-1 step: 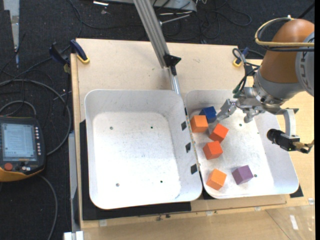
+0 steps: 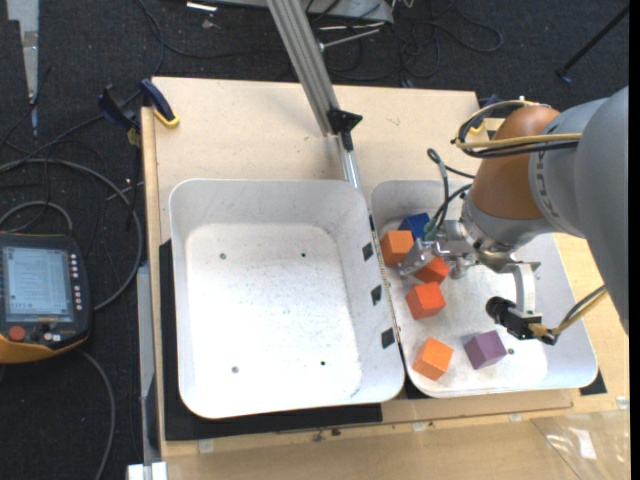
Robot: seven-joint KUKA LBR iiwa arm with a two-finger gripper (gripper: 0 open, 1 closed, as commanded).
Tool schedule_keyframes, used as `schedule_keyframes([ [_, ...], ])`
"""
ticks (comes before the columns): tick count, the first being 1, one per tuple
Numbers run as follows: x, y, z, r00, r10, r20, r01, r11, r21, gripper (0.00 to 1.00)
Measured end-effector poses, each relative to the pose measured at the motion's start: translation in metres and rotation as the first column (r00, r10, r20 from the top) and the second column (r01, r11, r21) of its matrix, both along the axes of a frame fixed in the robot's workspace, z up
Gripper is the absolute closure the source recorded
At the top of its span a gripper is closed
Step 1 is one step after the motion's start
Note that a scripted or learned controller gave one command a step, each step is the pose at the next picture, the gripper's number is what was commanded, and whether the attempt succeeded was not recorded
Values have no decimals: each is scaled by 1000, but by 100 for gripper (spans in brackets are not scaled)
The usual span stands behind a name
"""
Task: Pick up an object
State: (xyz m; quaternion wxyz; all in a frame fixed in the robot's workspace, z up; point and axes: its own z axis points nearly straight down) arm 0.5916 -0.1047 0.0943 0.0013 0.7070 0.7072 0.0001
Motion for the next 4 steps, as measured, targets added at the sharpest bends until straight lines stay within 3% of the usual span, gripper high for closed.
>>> schedule_keyframes([
  [1, 0, 0, 11, 1000, -1, 0, 1, 1000, 1, 100],
  [2, 0, 0, 21, 1000, -1, 0, 1, 1000, 2, 100],
  [3, 68, 46, 153, 1000, 6, 10, -6, 1000, 1, 100],
  [4, 90, 130, 97, 1000, 9, -6, -9, 1000, 4, 100],
])
